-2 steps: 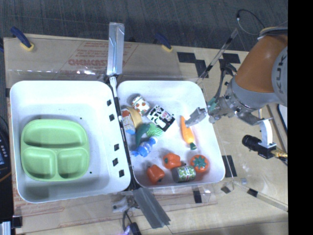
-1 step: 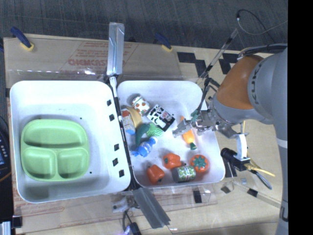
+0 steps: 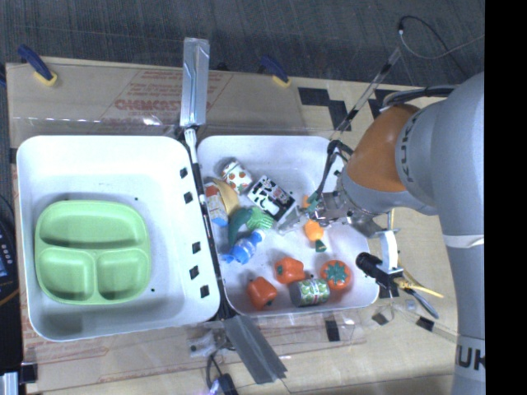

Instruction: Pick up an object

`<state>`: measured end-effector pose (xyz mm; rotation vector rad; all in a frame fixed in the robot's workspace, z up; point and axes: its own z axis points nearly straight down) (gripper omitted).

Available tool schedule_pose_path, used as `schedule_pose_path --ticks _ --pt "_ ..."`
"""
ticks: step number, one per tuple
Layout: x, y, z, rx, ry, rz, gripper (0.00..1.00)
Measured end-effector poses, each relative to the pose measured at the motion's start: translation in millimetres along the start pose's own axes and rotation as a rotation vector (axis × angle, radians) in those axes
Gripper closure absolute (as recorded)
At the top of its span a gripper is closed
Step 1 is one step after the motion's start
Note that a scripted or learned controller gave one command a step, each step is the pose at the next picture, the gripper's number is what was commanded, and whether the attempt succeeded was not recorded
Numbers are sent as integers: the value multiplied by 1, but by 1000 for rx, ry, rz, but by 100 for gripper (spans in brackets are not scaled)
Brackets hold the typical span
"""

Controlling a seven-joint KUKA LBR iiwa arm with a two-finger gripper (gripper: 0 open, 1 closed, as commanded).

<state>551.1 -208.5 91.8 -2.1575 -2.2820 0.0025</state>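
Observation:
The right bin (image 3: 346, 151) holds several toy items. A black-and-white patterned box (image 3: 270, 194) lies near its middle, with a small can (image 3: 236, 174) and a yellow piece (image 3: 224, 194) to its left. A green and blue bottle (image 3: 247, 229) lies below them. Along the front are a red pepper (image 3: 262, 290), an orange-red fruit (image 3: 288, 270), a green can (image 3: 311, 292) and a red tomato with a green top (image 3: 336, 274). My gripper (image 3: 315, 211) is down inside the bin at its right side, just above a small orange carrot (image 3: 314, 233). I cannot see whether it touches the carrot.
The left bin (image 3: 49, 159) holds a green divided tray (image 3: 92, 249). A metal divider (image 3: 194, 81) stands between the bins at the back. The grey arm with its orange band (image 3: 383, 151) crosses the right bin's right wall. Cables (image 3: 370, 89) hang near the arm.

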Motion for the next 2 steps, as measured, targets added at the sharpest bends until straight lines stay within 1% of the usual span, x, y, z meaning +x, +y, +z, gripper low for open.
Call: schedule_pose_path --ticks 1,2 --pt "0 0 -10 2 -1 -3 100" --pt "35 43 -127 -1 0 168 100"
